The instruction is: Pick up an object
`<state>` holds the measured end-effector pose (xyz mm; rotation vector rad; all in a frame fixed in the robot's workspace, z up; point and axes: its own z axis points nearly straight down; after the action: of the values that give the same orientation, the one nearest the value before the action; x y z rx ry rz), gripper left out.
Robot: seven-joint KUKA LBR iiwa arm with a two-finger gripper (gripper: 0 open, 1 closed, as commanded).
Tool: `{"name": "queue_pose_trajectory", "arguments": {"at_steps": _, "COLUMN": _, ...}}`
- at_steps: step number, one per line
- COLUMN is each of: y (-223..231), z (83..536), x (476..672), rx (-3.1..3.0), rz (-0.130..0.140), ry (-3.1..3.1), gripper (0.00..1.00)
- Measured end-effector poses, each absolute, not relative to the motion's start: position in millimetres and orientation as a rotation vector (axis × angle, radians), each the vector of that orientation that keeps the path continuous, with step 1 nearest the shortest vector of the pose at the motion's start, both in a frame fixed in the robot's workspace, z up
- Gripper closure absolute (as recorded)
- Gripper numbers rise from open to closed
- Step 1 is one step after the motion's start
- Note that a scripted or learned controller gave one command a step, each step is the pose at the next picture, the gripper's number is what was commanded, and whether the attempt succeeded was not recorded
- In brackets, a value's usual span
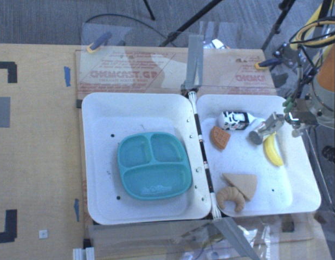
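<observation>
Nearest the lens, at the front of the right bin [303, 199], a brown croissant [231, 198] lies close to the divider between the two bins, and a tan wedge-shaped piece [241, 182] rests just behind it, touching or overlapping its upper edge. Further back in the same bin, a yellow banana [273, 150] lies lengthwise toward the right wall. Left of it, near the divider, sits a small orange waffle-like piece [220, 137], and just behind that a black-and-white toy [235, 120] lies on its side near the far wall.

Reaching in from the right, the gripper [259, 132] hangs over the right bin between the black-and-white toy and the banana, its grey tip just above the banana's upper end. Whether its tip is spread or closed cannot be told from this angle, and nothing is visibly held by it. Any of the five pieces in the right bin could serve as the object to pick up; all of them rest on the bin floor.

Over in the left bin [97, 145], a teal divided plate [154, 165] with three compartments lies flat near the middle
</observation>
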<state>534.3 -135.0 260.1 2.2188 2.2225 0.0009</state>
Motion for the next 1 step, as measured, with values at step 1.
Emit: {"name": "queue_pose_trajectory", "arguments": {"at_steps": 1, "y": -188.9, "z": 196.7, "x": 534.9, "rx": 2.248, "rz": -0.001, "ry": 2.197, "gripper": 0.0}}
